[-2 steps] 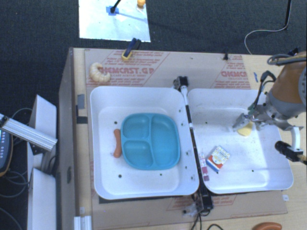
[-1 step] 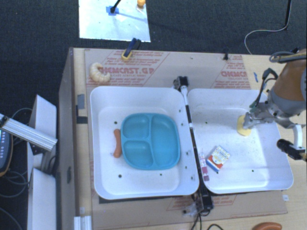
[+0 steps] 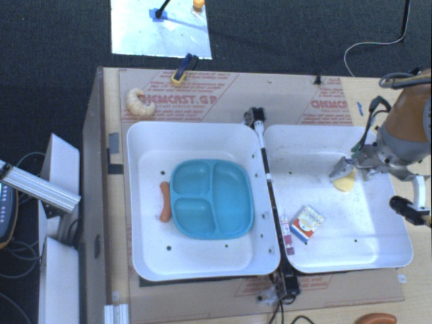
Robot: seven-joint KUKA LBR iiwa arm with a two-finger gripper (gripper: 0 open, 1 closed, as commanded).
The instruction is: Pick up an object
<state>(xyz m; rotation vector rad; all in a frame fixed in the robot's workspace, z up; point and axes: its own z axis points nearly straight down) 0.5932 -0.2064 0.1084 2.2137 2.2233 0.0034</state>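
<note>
yellow wedge [image 3: 345,183] sits right under my gripper [image 3: 345,169] in the right bin [image 3: 378,255], touching or nearly. can't tell the grip state. reach step, i think; next i close on it, then lift straight up.

- Sheet of foil [image 3: 160,19] on the dark floor at 12 o'clock.
- White, ridged, grub-like curl [image 3: 139,102] on the bench at 10 o'clock.
- Blue-and-yellow clamp [image 3: 183,69] just above the bench edge.
</note>
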